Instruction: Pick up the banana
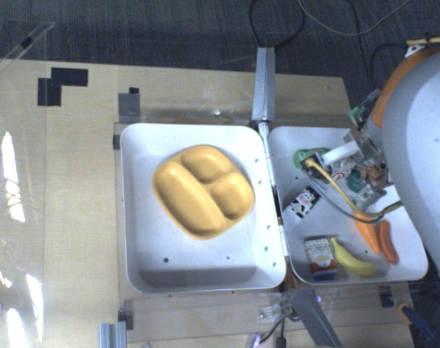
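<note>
Reaching in from three o'clock, the grey arm with the orange band (422, 122) hangs over the right-hand shallow white bin (285, 147). Its two-finger gripper (366, 174) sits among cables and a yellow hose at the upper half of that bin. Finger state: cannot tell; the wrist hardware hides the tips.

The curved yellow banana (352, 259) lies flat near the six o'clock edge of the right bin, clear of the gripper and not held. Just beside it at nine o'clock stands a small red-and-white carton (320, 256). At its two o'clock lies an orange carrot-shaped piece (376, 239), close to touching. A black-and-white patterned card (302, 202) lies nearer the bin's middle, a green object (304, 156) at the upper left. The left-hand white bin (140, 267) bears a large yellow moulded tray (204, 190).

Judgement: the step in hand is the approach. The gripper should travel toward six o'clock, turn so the fingers straddle the banana across its narrow width at mid-length, and descend vertically. Risk: nudging the carton or catching the carrot piece instead.
</note>
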Robot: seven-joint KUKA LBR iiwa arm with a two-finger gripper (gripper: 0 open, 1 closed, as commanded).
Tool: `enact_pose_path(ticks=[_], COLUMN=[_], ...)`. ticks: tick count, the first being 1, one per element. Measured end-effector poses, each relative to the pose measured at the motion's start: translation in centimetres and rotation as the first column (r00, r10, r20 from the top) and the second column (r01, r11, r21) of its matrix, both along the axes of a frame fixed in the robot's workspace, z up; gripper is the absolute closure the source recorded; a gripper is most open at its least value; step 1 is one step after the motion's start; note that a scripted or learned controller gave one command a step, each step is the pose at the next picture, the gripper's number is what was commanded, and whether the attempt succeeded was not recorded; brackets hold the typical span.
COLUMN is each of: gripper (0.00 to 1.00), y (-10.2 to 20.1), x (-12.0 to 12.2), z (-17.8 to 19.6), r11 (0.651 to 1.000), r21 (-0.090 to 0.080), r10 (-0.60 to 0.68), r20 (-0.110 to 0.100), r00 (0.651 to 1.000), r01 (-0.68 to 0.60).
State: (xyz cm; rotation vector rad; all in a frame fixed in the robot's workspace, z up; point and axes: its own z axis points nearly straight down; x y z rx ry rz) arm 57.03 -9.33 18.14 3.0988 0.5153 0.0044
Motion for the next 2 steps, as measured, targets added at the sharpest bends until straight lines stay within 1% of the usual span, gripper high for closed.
enact_pose_path(ticks=[1,2], gripper=[1.00,0.00], y=[0.18,0.19], x=[0.09,0.09], z=[0.97,0.95], r11=[1.000,1.000], r21=[0.000,0.000], r10=[0.010,0.010], r20=[0.000,-0.001], r00=[1.000,1.000], r01=[-0.010,-0.010])
